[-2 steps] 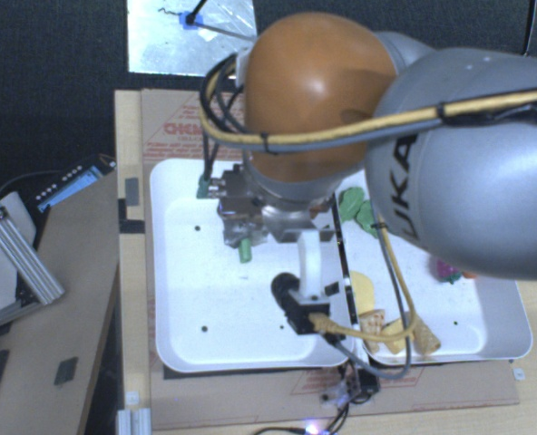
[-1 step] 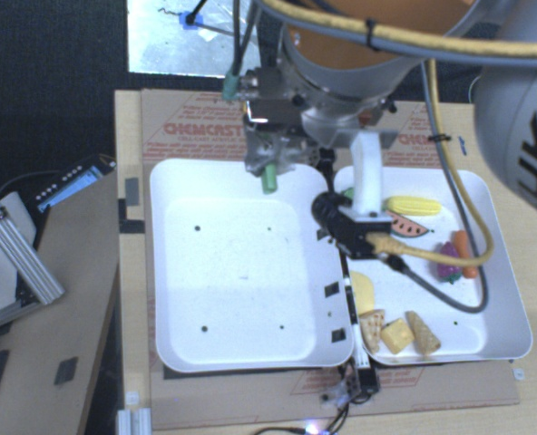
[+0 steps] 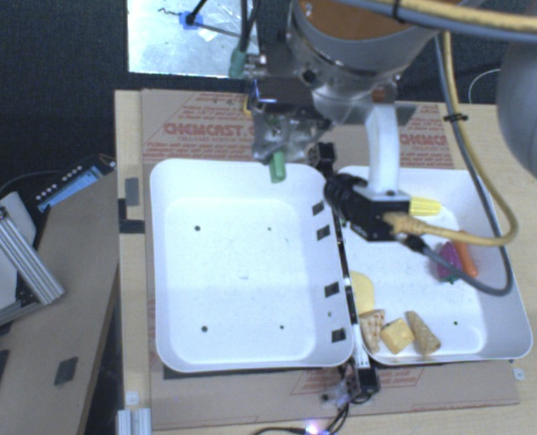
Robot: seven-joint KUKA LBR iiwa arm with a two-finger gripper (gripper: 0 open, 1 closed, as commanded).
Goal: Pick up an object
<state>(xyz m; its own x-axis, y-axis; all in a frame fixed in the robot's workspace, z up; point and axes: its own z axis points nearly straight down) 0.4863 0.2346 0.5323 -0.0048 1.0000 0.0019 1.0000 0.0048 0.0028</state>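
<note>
Arm (image 3: pixel 377 7) cut off by the top edge, claw (image 3: pixel 282 148) fingertips blurred, purple item (image 3: pixel 449 261) partly behind cable (image 3: pixel 450 234)

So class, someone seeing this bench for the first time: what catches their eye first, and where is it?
The big grey and orange arm fills the top of the view, its tool hanging over the far rim of the left bin. In the right bin, small toy foods cluster: tan and yellow pieces at the near edge, a purple and orange one further right.

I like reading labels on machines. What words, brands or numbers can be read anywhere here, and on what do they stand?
"CHEMCAST": red print on the brown board under the bins, left of the arm.
Red lettering on the board's right side: partly hidden, unreadable.
Red print at the board's front edge: too blurred.
</note>
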